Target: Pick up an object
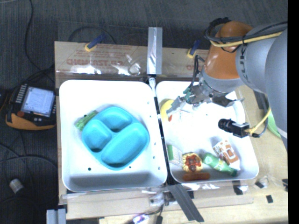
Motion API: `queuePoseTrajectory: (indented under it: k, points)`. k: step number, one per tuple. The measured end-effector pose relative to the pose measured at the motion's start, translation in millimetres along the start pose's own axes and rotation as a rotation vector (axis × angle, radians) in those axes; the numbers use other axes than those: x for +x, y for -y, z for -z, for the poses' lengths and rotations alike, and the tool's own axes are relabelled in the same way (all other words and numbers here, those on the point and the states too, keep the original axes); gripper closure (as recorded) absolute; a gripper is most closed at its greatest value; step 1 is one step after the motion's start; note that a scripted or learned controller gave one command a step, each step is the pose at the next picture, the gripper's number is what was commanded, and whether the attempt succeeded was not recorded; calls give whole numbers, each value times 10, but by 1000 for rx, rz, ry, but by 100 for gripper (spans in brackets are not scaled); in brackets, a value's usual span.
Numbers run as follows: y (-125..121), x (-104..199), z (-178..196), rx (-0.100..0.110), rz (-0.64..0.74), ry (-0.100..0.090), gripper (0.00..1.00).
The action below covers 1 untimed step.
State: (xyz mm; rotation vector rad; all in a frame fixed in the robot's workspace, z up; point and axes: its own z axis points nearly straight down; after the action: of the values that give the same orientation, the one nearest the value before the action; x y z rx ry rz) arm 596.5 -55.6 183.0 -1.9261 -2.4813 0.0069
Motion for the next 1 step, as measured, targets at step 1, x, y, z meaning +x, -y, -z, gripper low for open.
queuePoseTrajectory:
  k: [1]
  points:
    - [-279, -150, 70, -2, -59, -2, 0]
